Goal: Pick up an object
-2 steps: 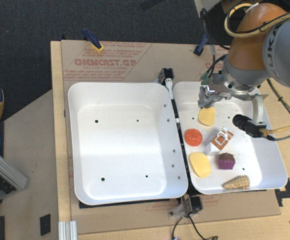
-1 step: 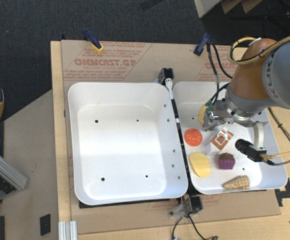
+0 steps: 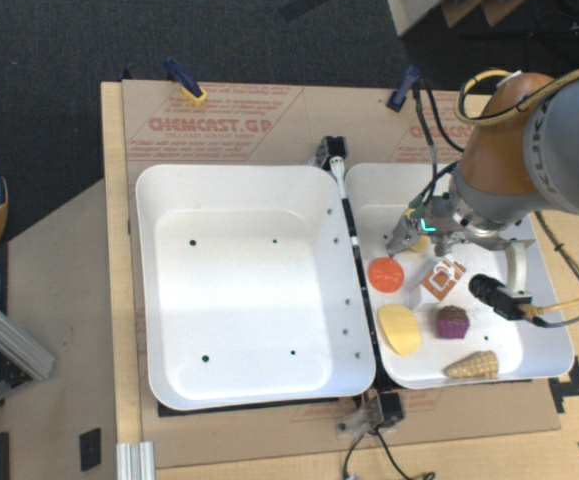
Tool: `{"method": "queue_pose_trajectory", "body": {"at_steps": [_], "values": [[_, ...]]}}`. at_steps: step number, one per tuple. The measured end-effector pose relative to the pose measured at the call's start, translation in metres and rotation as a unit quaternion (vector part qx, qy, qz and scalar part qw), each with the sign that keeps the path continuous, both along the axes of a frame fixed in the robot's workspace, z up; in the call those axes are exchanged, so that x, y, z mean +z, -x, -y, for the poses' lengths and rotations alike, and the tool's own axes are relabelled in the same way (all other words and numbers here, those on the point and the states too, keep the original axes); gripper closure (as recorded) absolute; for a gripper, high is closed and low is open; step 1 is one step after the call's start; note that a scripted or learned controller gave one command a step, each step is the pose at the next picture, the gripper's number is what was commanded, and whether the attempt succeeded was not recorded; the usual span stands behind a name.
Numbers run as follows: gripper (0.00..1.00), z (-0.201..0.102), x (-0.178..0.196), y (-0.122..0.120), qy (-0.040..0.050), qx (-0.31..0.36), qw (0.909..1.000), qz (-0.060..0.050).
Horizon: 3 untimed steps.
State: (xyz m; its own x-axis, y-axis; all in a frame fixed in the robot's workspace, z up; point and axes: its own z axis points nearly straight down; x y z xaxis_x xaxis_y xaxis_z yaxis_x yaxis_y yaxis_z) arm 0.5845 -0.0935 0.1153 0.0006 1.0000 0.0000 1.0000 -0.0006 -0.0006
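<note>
Arm: the grey arm with its orange band (image 3: 499,138) reaches in from the right and hangs over the far part of the right bin (image 3: 559,353).
Gripper: the gripper (image 3: 416,230) sits low over the far-left part of the right bin, just beyond the orange ball; whether it is released or clenched cannot be told from this view.
Candidates: the objects lie in the near half of the right bin: an orange ball (image 3: 386,274), a yellow piece (image 3: 401,328), a purple piece (image 3: 452,322), a red-and-white block (image 3: 443,279), and a tan cone (image 3: 473,366) near the bin's near edge.
Closest object: the orange ball, just near of the gripper; the red-and-white block lies just to its right.
Left bin: the left bin (image 3: 159,268) is a white tray bearing small dark dots.
Step in hand: judged to be the approach, with the gripper positioned above the bin floor and nothing seen in its grasp.
Next move: probably a short shift toward the near side to centre over the ball, then a straight descent and a close.
Risk: the ball may roll away, and the block beside it crowds the right side.
</note>
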Motion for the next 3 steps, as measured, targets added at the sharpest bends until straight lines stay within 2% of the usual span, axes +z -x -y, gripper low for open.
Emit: {"method": "queue_pose_trajectory", "body": {"at_steps": [1,2,3], "values": [[0.0,0.022,-0.032,-0.039,0.0009,0.0,1.0,0.002],[0.0,-0.004,-0.03,-0.084,0.0005,0.002,1.0,0.003],[1.0,-0.002,-0.019,-0.083,0.0011,0.001,1.0,0.003]]}}
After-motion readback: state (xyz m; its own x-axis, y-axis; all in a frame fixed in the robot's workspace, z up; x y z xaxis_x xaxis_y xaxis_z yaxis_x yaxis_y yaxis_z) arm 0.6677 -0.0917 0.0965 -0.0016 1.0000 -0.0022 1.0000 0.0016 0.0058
